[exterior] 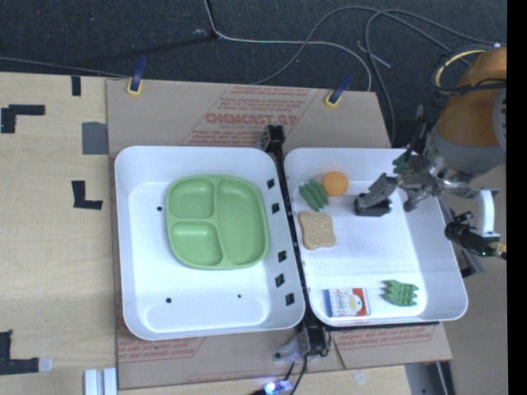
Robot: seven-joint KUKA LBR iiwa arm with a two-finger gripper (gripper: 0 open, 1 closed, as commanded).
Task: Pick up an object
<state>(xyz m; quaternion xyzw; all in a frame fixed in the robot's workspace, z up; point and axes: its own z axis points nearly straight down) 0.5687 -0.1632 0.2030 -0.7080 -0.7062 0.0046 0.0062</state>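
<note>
Gripper [373, 203] sits over the right bin [428, 253], upper part, w/ the arm [469, 122] coming in from the right edge. We see its dark fingers pointing left and down toward the bin floor, but whether the jaws are apart or together we cannot tell; they read as one dark lump at this angle. Nothing visible between them.

Candidate objs, placed relative to the jaws: orange ball [334, 183] just left and slightly up, near but not touching. Green bean-like piece [313, 194] further left, lying beside the ball. Slice of bread [316, 230] down-left of the jaws, flat on the bin floor, just below the bean piece. Small carton w/ blue and red print [346, 302] well below the jaws, near the bin's front wall. Green leafy piece [400, 293] below and a bit right, next to the carton but apart from it.

Left bin [140, 245], well left of the jaws, holds a green divided plate [218, 222] w/ three compartments. Both bins rest on a cardboard sheet [247, 113].
</note>
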